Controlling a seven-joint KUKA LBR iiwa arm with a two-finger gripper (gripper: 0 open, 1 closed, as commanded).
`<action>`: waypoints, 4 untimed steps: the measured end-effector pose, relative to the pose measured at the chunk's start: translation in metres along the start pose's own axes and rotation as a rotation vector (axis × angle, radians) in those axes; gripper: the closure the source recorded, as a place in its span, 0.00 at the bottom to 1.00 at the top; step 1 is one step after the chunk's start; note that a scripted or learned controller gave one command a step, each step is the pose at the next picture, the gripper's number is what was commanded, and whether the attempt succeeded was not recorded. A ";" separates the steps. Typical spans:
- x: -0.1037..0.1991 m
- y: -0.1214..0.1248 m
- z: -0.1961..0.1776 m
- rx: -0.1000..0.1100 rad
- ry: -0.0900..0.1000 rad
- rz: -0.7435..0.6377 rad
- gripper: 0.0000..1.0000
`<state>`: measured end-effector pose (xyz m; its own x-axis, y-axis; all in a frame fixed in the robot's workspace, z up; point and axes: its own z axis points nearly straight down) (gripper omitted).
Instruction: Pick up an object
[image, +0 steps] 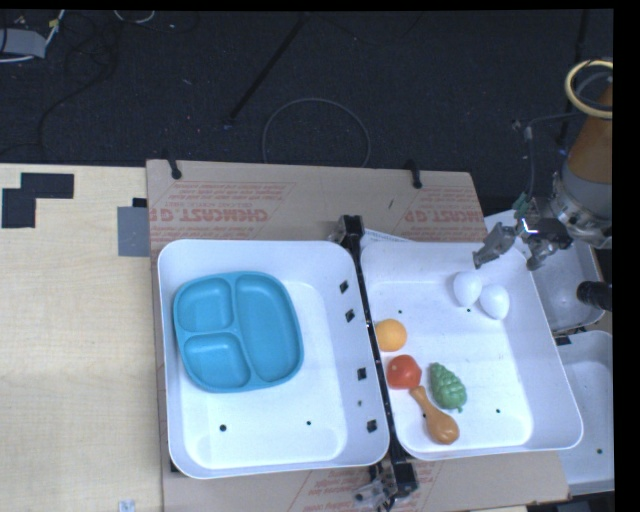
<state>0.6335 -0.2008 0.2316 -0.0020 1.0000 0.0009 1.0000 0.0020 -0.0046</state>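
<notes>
While the arm (590, 150) reaches in from three o'clock, its jaws hang at about one o'clock of the right bin (540, 400), over that bin's far right corner. They stand spread and released, with nothing between them. Just toward seven o'clock from them, two white egg-like objects (480, 295) lie side by side, touching, on the bin floor and apart from the jaws. Nearer the divider, at nine o'clock of that bin, rests an orange ball (390, 334). Toward six o'clock from it sits a red tomato-like piece (403, 371), with a tan spoon-shaped piece (433, 413) running from it toward five o'clock. A green knobbly piece (448, 386) lies just beside the tan one, at its three o'clock. The left bin (250, 440) holds a blue divided plate (238, 330) in its ten o'clock part. Both bins sit on cardboard (300, 205) on the table (70, 380).
</notes>
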 end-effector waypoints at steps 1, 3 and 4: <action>0.001 0.009 0.059 0.002 0.001 -0.004 0.00; 0.002 0.010 0.089 -0.003 -0.001 -0.006 1.00; -0.006 0.008 0.041 -0.007 -0.002 0.003 1.00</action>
<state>0.6417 -0.2068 0.1909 0.0006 1.0000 -0.0013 1.0000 -0.0006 0.0028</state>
